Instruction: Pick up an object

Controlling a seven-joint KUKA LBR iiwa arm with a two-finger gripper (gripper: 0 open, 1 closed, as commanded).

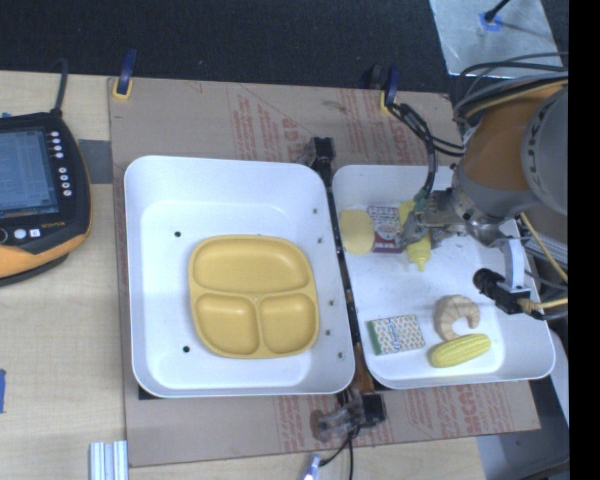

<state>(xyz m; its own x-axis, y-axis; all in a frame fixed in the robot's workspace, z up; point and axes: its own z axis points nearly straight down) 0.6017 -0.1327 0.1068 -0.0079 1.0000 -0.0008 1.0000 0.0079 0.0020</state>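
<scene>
Now the gripper (421, 230) is seen low in the right bin (520, 368), at its far side, right by a small yellow thing (419, 255) – maybe a toy pear. Whether that thing is being held cannot be told. 4 more toys are spread around: a round yellow piece (356, 231), a croissant (456, 314), a corn cob (460, 349) and a flat green packet (396, 334). All look light and hard, likely smooth. The corn could be grabbed across its thin middle – ends may slip. A yellow tray (252, 294) sits in the left bin (150, 268).
</scene>
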